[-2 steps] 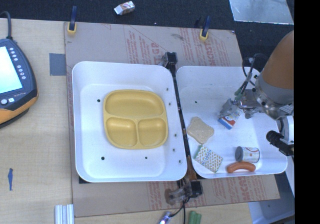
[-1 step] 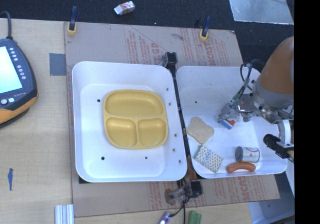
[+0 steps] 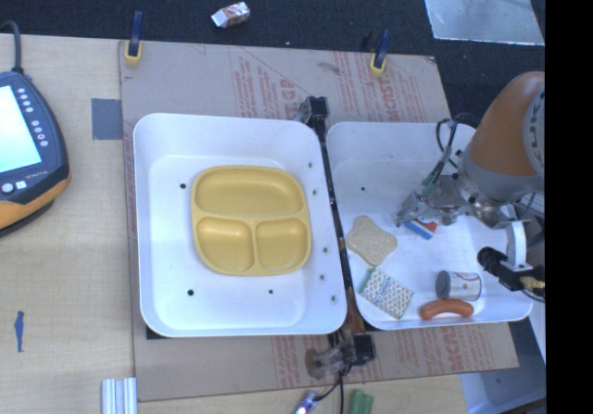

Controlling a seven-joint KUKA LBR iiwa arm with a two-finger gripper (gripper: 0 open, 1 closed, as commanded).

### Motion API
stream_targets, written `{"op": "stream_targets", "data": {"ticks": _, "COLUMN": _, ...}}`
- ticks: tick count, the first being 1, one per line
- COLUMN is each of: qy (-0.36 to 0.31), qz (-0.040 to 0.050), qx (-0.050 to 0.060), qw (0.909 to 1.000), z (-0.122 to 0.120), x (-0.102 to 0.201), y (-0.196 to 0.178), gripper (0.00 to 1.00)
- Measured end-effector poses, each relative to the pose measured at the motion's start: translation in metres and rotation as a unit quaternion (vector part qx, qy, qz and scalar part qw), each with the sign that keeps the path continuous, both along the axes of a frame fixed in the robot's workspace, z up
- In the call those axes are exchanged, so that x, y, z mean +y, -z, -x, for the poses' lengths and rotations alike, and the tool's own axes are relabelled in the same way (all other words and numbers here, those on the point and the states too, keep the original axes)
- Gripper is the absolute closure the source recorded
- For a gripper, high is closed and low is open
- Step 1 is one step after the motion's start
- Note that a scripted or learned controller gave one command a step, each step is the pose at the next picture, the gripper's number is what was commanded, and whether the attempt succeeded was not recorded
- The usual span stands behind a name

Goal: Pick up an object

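Note:
The right bin (image 3: 371,148) holds a slice of toast (image 3: 371,240), a checked green packet (image 3: 386,294), a small grey can (image 3: 459,285) on its side and an orange sausage (image 3: 446,310). A small blue and red object (image 3: 422,229) lies near the bin's middle. My gripper (image 3: 422,210) hangs low over the right bin, just above that blue and red object. The grey arm with its orange band (image 3: 505,139) reaches in from the right and hides the bin's far right part.
The left bin (image 3: 157,218) bears a yellow divided plate (image 3: 250,219). A black divider (image 3: 326,190) runs between the bins. A teach pendant (image 3: 23,148) lies on the bench at the left. A crumpled wrapper (image 3: 231,15) sits on the dark floor behind.

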State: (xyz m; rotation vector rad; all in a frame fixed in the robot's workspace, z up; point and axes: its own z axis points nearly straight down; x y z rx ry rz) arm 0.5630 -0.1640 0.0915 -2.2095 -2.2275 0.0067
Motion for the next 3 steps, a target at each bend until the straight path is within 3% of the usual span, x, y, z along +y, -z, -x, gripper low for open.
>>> {"op": "stream_targets", "data": {"ticks": 1, "qy": -0.001, "qz": -0.0002, "qx": 0.001, "qw": 1.0000, "z": 0.000, "x": -0.001, "y": -0.010, "gripper": 1.00}}
{"op": "stream_targets", "data": {"ticks": 2, "qy": 0.001, "qz": -0.0004, "qx": -0.001, "qw": 1.0000, "z": -0.018, "x": 0.072, "y": 0.000, "gripper": 1.00}}
{"op": "stream_targets", "data": {"ticks": 3, "qy": 0.002, "qz": -0.0010, "qx": -0.002, "qw": 1.0000, "z": -0.028, "x": 0.142, "y": -0.101, "gripper": 1.00}}
